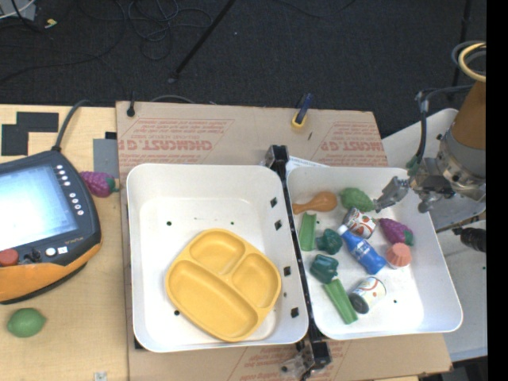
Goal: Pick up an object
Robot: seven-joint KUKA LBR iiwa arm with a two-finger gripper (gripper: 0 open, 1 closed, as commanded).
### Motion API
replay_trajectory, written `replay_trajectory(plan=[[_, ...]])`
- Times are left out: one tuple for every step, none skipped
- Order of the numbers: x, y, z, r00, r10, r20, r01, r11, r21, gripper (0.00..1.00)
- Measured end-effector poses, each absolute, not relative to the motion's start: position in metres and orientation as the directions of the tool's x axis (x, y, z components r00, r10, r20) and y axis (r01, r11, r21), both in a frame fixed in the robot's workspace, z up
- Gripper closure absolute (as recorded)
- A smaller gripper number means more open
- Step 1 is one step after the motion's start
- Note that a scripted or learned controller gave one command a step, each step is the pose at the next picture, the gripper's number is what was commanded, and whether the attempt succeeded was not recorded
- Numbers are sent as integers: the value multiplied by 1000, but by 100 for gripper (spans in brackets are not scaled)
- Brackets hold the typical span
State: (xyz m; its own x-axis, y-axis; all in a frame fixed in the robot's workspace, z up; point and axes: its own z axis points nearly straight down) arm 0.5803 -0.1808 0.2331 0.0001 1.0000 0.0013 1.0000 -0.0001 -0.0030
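Note:
The right bin (444, 292) holds several small toys: an orange drumstick (317, 203), a green leafy piece (357, 198), a small red and white can (362, 225), a blue bottle (363, 251), purple grapes (395, 230), a pink ball (399, 255), a green stick (307, 231), a teal piece (328, 241), a dark green pepper (323, 268), a cucumber (340, 301) and a tin (367, 294). My gripper (409, 195) hangs open over the bin's far right corner, above and just right of the leafy piece, with nothing between its fingers.
A yellow divided plate (225, 282) lies in the left bin (151, 189). On the bench at the left are a control pendant (40, 213), a lime (26, 322) and a purple toy (98, 182). A yellow clamp (300, 118) sits behind the bins.

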Motion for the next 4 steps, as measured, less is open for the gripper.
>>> replay_trajectory(plan=[[580, -182, 243, 0, 1000, 2, 1000, 0, -4, 100], [580, -183, 253, 0, 1000, 3, 1000, 0, -5, 100], [608, -104, 288, -9, 1000, 3, 1000, 9, 3, 100], [599, -43, 397, -7, 1000, 1, 1000, 7, 9, 100]])
